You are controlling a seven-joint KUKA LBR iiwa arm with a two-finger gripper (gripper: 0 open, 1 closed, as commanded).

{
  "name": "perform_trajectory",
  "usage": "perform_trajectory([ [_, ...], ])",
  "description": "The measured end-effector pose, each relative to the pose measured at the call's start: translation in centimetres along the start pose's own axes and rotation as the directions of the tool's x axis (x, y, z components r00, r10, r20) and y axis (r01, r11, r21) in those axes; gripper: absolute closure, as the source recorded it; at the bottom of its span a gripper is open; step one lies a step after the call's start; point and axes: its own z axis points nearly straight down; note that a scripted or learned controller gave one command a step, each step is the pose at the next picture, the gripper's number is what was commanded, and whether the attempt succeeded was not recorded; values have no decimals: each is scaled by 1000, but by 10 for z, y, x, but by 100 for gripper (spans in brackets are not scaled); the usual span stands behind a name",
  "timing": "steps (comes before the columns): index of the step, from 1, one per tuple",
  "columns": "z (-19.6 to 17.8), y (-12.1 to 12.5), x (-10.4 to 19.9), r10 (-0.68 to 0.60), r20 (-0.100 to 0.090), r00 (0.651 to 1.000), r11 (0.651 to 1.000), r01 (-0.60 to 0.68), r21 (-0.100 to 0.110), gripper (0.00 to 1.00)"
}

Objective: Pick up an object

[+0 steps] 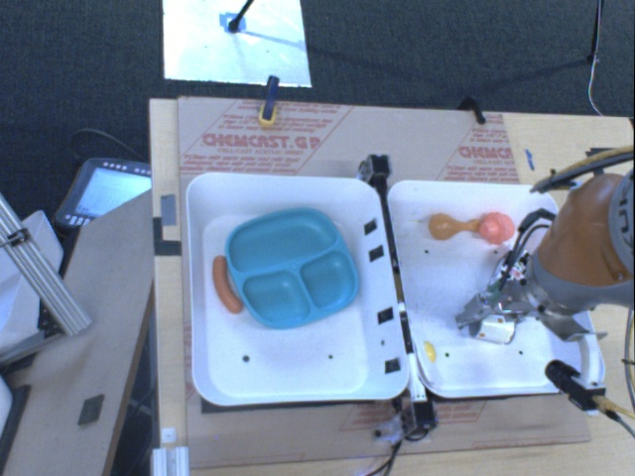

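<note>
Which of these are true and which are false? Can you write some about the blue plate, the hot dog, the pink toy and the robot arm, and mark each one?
1. The blue divided plate lies in the left bin. True.
2. The orange hot dog lies on top of the plate. False: it lies on the bin floor, against the plate's left edge.
3. The pink and orange toy is in the right bin. True.
4. The gripper is over the left bin. False: it is down in the right bin, by a small white object.
5. The plate has three compartments. True.
</note>
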Motion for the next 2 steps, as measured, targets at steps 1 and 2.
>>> perform_trajectory([
  [1, 4, 1, -1, 2, 0, 1000, 1000, -2, -2, 0],
  [2, -8, 3, -1, 1, 1, 1000, 1000, -1, -6, 100],
])
